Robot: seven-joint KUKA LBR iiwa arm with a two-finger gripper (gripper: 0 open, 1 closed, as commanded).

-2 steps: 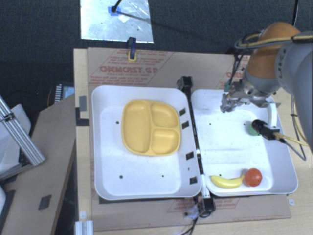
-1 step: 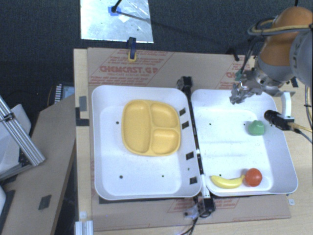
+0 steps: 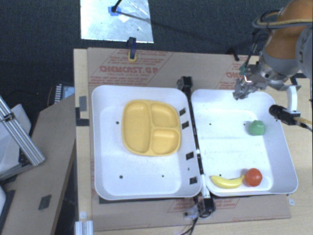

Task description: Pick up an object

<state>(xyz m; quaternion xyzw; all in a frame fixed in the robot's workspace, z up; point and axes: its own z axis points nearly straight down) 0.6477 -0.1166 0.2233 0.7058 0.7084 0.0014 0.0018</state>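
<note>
Approaching: my gripper [image 3: 240, 93] hovers, nothing between its jaws; their set unclear.
Next: descend onto green object [image 3: 255, 128], below me.

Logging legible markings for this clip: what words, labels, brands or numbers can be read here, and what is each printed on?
"CHEMCAST GP", red print, on the brown board under the bins, above the left bin.
Red print of the same style on the board's top right corner: cut off by the arm, too partial to read.
Faint red print on the board's front edge: too blurred to read.
</note>
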